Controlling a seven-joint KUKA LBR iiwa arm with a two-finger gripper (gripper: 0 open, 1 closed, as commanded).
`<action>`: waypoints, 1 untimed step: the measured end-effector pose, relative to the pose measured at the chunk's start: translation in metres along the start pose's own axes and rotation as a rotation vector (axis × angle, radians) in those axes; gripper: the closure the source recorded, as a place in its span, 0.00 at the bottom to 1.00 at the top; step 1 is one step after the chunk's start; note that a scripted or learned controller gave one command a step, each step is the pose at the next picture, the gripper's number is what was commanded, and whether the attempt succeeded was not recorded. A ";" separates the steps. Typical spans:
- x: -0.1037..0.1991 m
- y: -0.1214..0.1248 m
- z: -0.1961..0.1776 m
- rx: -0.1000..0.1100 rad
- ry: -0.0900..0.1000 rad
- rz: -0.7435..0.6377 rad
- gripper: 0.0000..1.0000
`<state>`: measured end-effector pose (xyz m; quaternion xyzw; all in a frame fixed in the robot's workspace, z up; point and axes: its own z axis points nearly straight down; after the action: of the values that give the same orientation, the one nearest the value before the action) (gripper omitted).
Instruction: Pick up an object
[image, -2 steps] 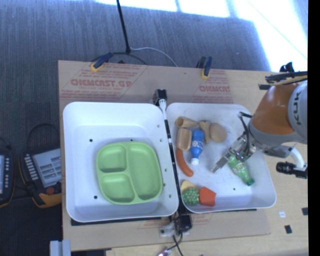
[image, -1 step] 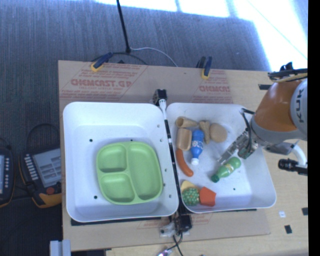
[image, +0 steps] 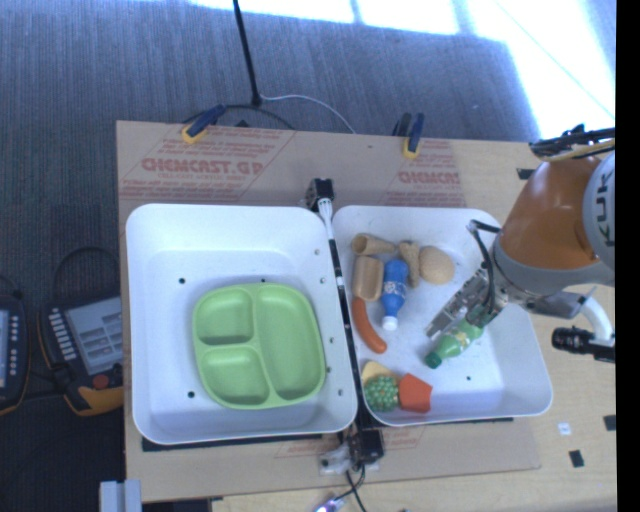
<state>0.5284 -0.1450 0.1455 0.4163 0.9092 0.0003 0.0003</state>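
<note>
Apparently gripped, a green bottle (image: 452, 343), cap pointing lower-left, tilted.

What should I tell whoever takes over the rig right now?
Gripper: low in the right bin, directly over the green bottle; a grasp is not confirmed.
Also in that bin: blue bottle, orange carrot, tan pieces near the far wall.
Left bin: green divided plate.
Done: approach to the bottle.
Left: secure a grasp and lift.

On the counter (image: 200, 160), the left bin (image: 150, 300) holds a divided plate (image: 260, 345); the right bin (image: 520, 385) holds a bottle (image: 393, 292), with the end effector (image: 462, 312) to its right.
</note>
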 end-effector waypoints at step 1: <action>0.032 0.030 -0.022 0.000 -0.001 0.185 1.00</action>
<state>0.5298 -0.1013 0.1671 0.4987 0.8667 0.0000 0.0005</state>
